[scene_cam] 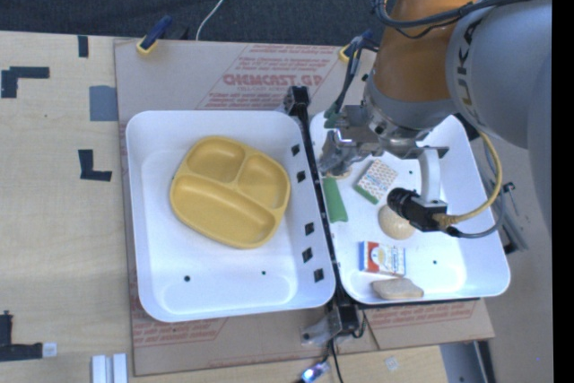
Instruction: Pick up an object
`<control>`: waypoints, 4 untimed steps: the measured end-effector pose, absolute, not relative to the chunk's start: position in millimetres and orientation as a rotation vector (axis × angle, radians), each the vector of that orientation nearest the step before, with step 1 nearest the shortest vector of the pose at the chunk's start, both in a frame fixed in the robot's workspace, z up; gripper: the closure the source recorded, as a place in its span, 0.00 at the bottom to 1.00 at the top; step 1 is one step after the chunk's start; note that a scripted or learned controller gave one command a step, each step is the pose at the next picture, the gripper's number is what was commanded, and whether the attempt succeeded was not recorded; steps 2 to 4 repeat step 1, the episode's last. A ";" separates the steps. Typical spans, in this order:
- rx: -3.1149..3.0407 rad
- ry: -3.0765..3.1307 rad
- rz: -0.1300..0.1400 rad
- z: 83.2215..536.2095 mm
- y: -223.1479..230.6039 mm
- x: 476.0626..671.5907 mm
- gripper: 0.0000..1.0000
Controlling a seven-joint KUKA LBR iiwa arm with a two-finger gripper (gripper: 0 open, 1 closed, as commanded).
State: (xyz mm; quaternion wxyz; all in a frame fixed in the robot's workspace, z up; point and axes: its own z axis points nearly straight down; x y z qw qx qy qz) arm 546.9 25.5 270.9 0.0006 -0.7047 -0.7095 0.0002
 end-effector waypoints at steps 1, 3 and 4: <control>-2.213 -2.228 0.001 266.3 79.5 561.5 1.00; -2.213 -2.228 0.001 266.3 79.5 561.5 1.00; -2.213 -2.228 0.001 266.3 79.5 561.5 1.00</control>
